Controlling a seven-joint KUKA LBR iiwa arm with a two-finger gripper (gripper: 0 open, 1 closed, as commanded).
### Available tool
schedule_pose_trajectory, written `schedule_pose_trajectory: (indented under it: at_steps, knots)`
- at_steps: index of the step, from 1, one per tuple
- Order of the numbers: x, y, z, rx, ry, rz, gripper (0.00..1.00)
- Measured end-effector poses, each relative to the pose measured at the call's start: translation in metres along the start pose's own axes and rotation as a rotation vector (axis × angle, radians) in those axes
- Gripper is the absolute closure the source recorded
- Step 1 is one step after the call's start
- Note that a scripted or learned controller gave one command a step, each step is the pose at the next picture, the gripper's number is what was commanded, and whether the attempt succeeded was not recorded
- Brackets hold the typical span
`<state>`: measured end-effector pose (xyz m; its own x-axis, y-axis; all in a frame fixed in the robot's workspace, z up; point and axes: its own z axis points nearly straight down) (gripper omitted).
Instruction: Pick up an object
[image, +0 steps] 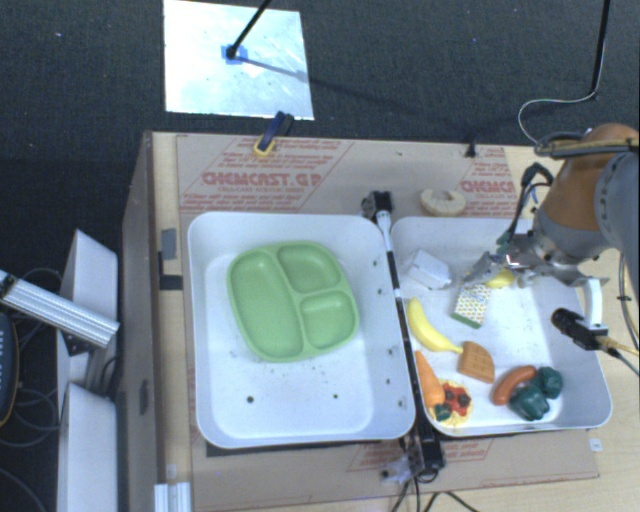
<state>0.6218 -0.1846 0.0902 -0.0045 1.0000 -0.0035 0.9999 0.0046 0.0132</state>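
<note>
toy food (478, 362) crowding right bin's (590, 405) near edge, centre open

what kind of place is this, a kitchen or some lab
Most likely a robotics lab bench, not a kitchen: a robot arm reaches over two white bins, one holding toy food such as a banana, with cables around.

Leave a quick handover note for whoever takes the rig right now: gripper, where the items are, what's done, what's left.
Gripper: low over the right bin, upper part, by a small yellow piece and a green-patterned block; nothing visibly held.
Items in the right bin: banana, carrot, toast slice, sausage, broccoli, white piece.
Left bin: green divided plate.
Done: nothing lifted.
Left: grasp and lift an object.
</note>
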Motion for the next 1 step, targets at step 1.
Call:
schedule_pose_trajectory:
  at_steps: [1]
  knots:
    - [0.0011, 0.002, -0.0119, -0.006, 0.001, -0.004, 1.0]
